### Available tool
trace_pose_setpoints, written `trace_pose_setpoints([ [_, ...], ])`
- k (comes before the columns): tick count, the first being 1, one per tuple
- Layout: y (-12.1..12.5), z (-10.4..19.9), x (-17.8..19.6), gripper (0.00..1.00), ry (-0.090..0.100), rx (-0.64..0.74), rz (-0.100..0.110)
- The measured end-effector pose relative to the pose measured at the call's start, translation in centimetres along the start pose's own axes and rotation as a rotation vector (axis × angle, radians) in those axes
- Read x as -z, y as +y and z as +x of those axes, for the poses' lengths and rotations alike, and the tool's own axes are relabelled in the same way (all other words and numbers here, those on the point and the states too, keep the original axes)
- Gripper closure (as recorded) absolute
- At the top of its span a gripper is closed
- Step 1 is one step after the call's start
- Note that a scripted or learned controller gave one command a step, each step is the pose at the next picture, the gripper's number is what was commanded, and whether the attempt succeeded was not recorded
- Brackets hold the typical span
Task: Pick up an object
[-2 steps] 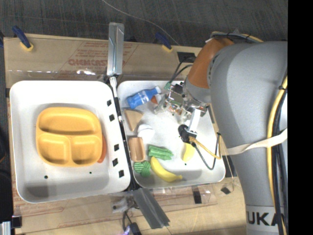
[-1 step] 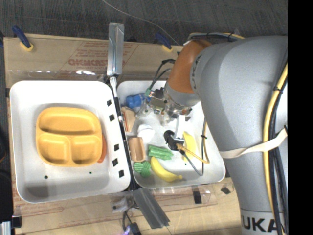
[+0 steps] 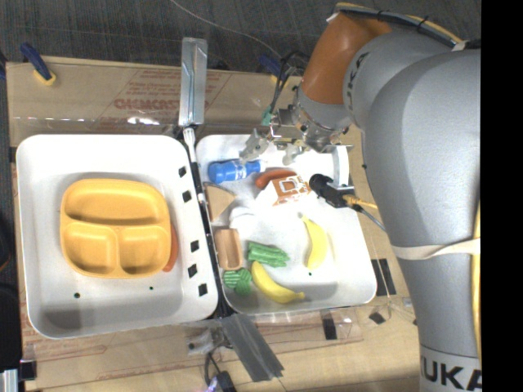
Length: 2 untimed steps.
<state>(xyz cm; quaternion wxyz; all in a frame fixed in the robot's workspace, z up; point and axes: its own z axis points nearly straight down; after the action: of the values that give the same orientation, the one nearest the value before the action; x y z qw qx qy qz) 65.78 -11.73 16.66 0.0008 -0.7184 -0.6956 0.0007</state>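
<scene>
A wooden counter [image 3: 98, 96] carries two shallow white bins side by side. The left bin [image 3: 41, 219] holds one thing, a yellow divided tray [image 3: 114, 223] with three compartments, lying flat near the middle.

The right bin [image 3: 359, 260] holds a scatter of small objects. At its far end lies a blue bottle [image 3: 227, 171] on its side, and just beside that a reddish sausage-shaped piece [image 3: 274, 177] and an orange-and-white item [image 3: 288, 189]. A white object [image 3: 241, 216] sits near the bin's left wall, with a tan wooden block [image 3: 226, 247] just below it. Toward the near end are a green bundle [image 3: 267, 254], a second green piece [image 3: 238, 280], and a long banana [image 3: 274, 284] lying across the bottom. A smaller banana [image 3: 316, 243] lies alone towards the right side.

The big grey arm [image 3: 417, 153], with its orange band [image 3: 339, 51], reaches in from the right and bends down over the far end of the right bin. Its hand [image 3: 278, 137] hangs just above the blue bottle and the reddish piece. I cannot tell whether the hand is spread or pressed together, and nothing can be seen caught in it.
</scene>
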Motion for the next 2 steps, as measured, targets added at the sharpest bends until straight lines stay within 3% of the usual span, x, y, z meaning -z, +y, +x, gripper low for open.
trace_pose_setpoints([
  [1, 0.1, -2.6, -7.0, 0.0, 0.003, 0.134, 0.007],
  [2, -0.3, 0.1, -7.9, 0.0, 0.0, 0.034, 0.012],
])
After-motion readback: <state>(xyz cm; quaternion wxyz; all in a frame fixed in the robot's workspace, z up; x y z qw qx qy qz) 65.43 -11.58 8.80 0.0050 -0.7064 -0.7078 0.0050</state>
